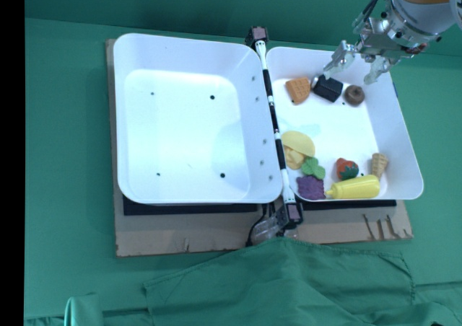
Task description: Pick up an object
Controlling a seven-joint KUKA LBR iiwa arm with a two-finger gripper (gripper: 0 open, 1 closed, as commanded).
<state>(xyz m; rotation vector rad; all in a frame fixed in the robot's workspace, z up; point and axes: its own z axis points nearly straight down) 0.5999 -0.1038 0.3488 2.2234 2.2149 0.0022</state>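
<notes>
the pincer (358, 65), fingers spread and holding nothing, hovers over the right bin (404, 166)'s far corner above a small black block (328, 88), and would do best to descend squarely astride it, clear of the brown ring (354, 94).

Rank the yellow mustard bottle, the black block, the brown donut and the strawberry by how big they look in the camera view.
1. yellow mustard bottle, clearly the longest
2. black block
3. strawberry
4. brown donut
The last two look close in size, so their order is unsure.
</notes>
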